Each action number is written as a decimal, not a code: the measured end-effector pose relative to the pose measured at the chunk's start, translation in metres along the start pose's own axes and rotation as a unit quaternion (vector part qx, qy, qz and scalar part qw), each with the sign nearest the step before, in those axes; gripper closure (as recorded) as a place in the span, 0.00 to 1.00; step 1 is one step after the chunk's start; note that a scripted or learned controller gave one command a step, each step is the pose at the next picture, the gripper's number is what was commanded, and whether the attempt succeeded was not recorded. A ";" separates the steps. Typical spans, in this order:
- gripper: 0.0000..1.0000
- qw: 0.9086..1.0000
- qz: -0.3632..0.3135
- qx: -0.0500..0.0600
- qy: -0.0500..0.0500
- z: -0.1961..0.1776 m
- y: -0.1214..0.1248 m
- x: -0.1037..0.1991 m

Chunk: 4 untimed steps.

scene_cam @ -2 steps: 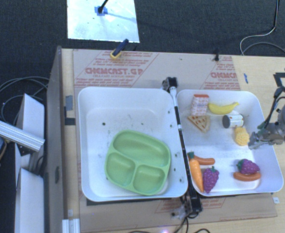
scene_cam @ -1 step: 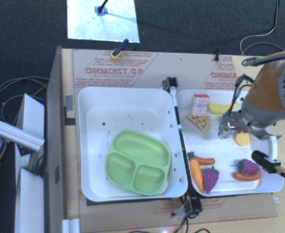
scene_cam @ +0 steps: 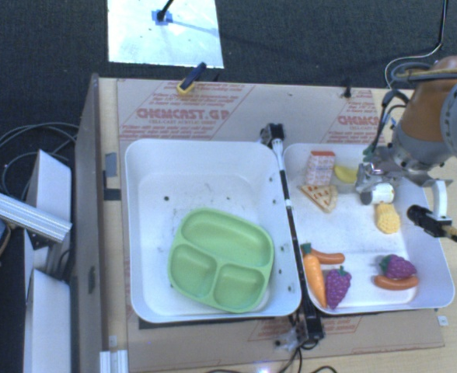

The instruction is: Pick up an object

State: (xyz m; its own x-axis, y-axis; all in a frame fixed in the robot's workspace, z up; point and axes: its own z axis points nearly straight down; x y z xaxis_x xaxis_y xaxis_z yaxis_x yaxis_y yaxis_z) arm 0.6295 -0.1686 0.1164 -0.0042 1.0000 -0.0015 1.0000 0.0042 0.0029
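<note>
The right bin (scene_cam: 438, 286) holds several toy foods. A pink carton (scene_cam: 320, 165) stands at the back, with a yellow piece (scene_cam: 345, 174) beside it and a tan wedge (scene_cam: 319, 197) in front. A yellow corn cob (scene_cam: 387, 219) lies mid-right. A carrot (scene_cam: 314, 278), a small sausage (scene_cam: 327, 257) and purple grapes (scene_cam: 337, 286) sit at the front left. A second grape bunch (scene_cam: 399, 267) and a sausage (scene_cam: 395, 283) lie at the front right. My gripper (scene_cam: 372, 186) hangs low over the bin's back, between the yellow piece and the corn.
The left bin (scene_cam: 147, 208) carries a green divided plate (scene_cam: 222, 259). A ridge (scene_cam: 287, 208) separates the two bins. The grey arm with its orange band (scene_cam: 430, 107) comes in from the right over the right bin's back corner.
</note>
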 end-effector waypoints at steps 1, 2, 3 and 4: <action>0.00 1.000 0.000 -0.001 0.001 0.007 -0.015 -0.011; 0.00 1.000 0.001 0.000 0.000 -0.043 -0.061 -0.039; 0.00 1.000 0.000 0.000 0.000 0.010 0.040 -0.038; 0.00 1.000 0.000 -0.002 -0.001 -0.056 0.041 -0.038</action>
State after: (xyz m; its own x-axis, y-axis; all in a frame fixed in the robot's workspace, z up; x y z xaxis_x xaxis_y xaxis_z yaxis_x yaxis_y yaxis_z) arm 0.6700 -0.2065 0.1722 -0.0051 1.0000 -0.0025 1.0000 0.0051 0.0067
